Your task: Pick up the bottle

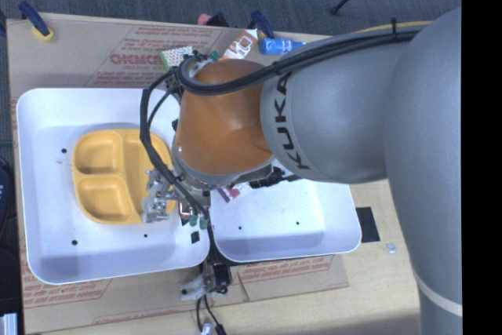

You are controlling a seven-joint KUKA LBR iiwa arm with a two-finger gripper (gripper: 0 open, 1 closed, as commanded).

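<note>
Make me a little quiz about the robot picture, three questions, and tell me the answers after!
1. True or false: the yellow tray lies in the left bin.
2. What colour is the band above the arm's wrist? A) green B) orange C) purple
3. Fill in: the gripper hangs over the tray's ____ edge.

Key:
1. True.
2. B, orange.
3. Right. It sits low over the part of the left bin nearest the right bin. The arm covers much of the right bin, so I cannot pick out the bottle for sure.
</note>
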